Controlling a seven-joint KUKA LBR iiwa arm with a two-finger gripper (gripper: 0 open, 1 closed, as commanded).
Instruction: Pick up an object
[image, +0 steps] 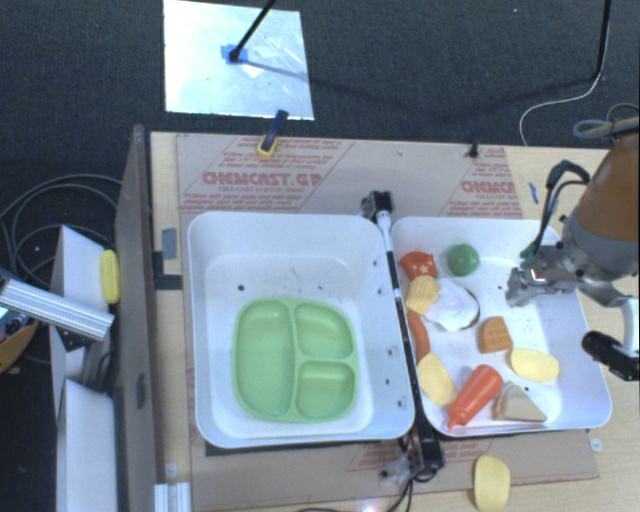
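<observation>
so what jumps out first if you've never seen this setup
The bright green divided tray lying alone in the left bin stands out first. Next, the jumble of toy food in the right bin, notably an orange carrot and a green ball. The arm reaches in at the right edge.

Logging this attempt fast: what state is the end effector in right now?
End effector: over the right bin, at its right side; open or closed cannot be told from this view, and nothing is visibly held.
</observation>
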